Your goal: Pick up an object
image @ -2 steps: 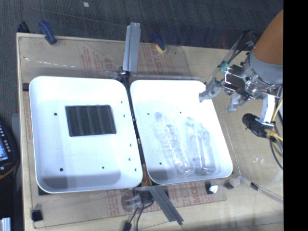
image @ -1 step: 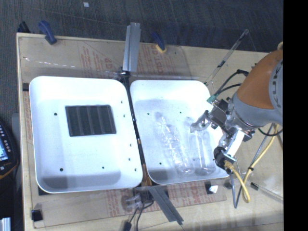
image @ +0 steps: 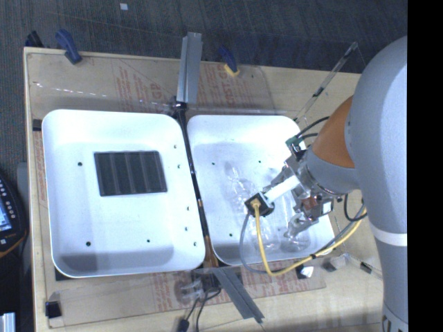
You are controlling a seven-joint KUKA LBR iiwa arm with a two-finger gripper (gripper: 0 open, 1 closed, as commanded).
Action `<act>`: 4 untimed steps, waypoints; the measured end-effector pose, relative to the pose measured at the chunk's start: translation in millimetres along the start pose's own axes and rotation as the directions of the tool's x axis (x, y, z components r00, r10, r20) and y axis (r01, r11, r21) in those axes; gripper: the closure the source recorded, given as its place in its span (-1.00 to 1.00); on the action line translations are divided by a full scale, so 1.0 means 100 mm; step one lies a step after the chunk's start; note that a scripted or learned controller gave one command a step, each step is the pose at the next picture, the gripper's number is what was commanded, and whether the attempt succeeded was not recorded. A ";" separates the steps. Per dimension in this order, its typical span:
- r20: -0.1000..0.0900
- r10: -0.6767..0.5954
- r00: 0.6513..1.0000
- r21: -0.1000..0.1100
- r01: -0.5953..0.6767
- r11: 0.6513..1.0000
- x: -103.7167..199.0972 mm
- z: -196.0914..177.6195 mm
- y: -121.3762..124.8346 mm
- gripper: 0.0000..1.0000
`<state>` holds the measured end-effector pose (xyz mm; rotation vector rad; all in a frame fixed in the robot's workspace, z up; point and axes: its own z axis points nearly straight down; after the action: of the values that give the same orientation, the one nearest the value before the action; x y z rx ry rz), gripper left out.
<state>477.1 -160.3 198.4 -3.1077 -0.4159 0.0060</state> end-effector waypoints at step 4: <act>0.001 0.056 0.998 -0.003 -0.056 0.998 1.56 -0.88 0.02 1.00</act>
<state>628.3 -122.2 286.1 -3.1216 -0.3283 0.0066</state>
